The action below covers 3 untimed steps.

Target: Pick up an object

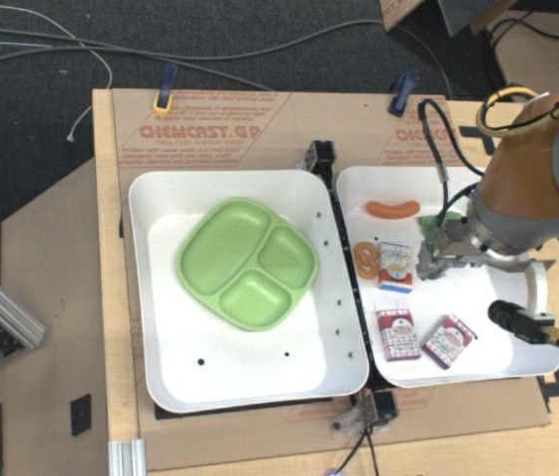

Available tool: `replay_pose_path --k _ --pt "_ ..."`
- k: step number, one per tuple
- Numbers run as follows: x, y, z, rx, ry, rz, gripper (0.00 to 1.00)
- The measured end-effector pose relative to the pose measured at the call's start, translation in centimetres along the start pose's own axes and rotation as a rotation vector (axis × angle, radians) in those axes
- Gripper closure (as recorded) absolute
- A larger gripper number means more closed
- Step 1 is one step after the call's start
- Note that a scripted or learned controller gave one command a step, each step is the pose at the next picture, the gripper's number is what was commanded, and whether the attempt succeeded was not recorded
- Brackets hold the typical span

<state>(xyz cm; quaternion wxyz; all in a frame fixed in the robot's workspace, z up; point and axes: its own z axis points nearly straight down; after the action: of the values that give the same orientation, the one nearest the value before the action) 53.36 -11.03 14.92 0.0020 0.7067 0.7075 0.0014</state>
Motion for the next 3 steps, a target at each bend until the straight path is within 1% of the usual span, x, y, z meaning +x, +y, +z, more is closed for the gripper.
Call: replay_pose_path --k 1,2,3 --pt "-0.3 0.6 -4.4 0.0 0.0 0.0 1.0" --pt "-0.4 0.4 -8.9 -0.001 0.0 0.0 1.0" --pt "4.2 -0.7 -9.2 0.007 0.004 -0.003 1.0"
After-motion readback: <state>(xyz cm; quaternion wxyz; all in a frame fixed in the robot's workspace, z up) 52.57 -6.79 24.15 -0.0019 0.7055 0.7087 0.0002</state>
